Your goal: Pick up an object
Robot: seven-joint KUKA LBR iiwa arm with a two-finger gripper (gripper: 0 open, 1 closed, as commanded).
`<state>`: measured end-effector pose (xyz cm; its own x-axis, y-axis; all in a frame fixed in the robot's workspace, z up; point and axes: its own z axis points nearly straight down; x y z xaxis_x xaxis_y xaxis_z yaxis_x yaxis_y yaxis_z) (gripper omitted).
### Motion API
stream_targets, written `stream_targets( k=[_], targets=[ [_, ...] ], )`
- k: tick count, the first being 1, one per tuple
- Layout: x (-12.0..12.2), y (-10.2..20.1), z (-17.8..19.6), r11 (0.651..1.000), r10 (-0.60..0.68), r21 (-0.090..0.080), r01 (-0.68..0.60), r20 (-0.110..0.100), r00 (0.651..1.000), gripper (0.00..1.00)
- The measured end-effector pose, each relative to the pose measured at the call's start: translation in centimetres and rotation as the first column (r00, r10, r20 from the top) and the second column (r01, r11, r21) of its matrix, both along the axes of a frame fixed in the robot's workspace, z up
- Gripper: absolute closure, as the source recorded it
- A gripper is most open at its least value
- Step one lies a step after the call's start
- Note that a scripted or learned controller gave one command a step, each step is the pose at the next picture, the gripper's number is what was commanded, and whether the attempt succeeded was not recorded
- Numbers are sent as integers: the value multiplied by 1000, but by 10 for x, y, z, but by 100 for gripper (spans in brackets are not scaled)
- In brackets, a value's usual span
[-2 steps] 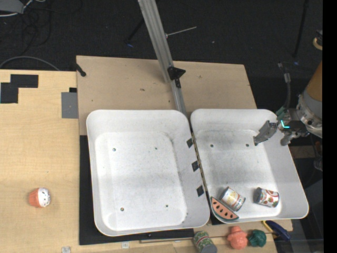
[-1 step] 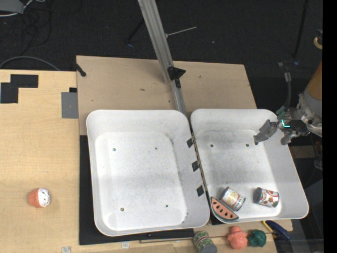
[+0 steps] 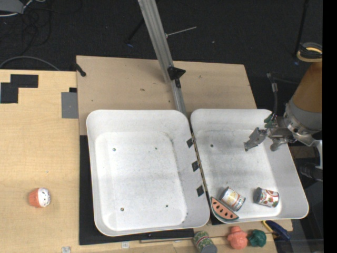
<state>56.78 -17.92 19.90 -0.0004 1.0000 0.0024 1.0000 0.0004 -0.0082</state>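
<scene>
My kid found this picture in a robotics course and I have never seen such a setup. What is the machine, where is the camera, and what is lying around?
One camera looks down at a slant on a bench with two shallow white trays. The left tray and the right tray sit side by side. A robot arm reaches in from the right; its gripper hangs above the right tray, holding nothing. At that tray's near end lie a watermelon slice toy and two small cans. A small red and white ball lies on the table at left.
</scene>
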Motion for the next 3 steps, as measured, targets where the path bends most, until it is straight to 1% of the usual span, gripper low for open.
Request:
stream_targets(
  k=[1, 2, 3],
  targets=[
    [-3, 0, -44, 1000, -1, 0, 1, 0, 1000, 0],
    [-8, -8, -103, 1000, -2, 0, 2, -1, 1000, 0],
    [-7, -9, -90, 1000, -6, -1, 6, 4, 1000, 100]
  ],
)
